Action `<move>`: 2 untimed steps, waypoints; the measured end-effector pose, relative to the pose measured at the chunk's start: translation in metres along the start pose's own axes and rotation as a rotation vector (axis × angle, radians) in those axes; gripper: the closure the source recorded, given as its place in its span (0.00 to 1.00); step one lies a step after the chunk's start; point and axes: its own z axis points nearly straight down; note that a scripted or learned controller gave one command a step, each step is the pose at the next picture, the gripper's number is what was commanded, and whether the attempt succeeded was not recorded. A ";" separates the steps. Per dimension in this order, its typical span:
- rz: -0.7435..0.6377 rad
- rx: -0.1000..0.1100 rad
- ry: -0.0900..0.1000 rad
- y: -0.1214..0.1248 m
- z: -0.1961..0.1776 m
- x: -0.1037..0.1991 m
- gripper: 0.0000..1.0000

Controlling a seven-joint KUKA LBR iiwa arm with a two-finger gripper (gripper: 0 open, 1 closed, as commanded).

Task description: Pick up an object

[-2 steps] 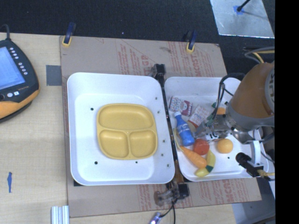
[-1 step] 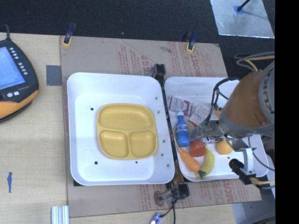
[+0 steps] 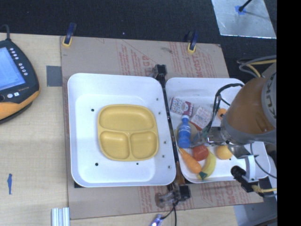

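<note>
Two bins: shallow and white, side by side on a brown cardboard sheet; the left bin (image 3: 75, 126) and the right bin (image 3: 197, 83).
Arm: grey with an orange band (image 3: 249, 107), reaching in from the right over the right bin and covering much of its right half.
Gripper (image 3: 207, 136): low over the middle of the right bin, among the objects; whether its fingers are open or closed cannot be told, and nothing is visibly held.
Blue bottle (image 3: 184, 132): just left of the gripper, white cap pointing away from the camera.
Red object (image 3: 200, 152): small and round, just below the gripper.
Carrot (image 3: 189, 160): orange, below and left of the gripper, lying at a slant.
Banana (image 3: 209, 165): yellow, below the gripper, beside the red object.
Lemon (image 3: 224, 152): yellow, below and right of the gripper, partly under the arm.
Packets (image 3: 181, 106): two small printed packets above and left of the gripper.
Yellow tray (image 3: 128, 131): three compartments, in the left bin, well left of the gripper.
Handheld controller (image 3: 11, 79): far left on the bench.
</note>
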 end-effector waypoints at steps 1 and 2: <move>-0.004 -0.004 -0.004 0.003 -0.012 -0.003 1.00; -0.004 -0.004 -0.004 0.002 -0.012 -0.003 0.00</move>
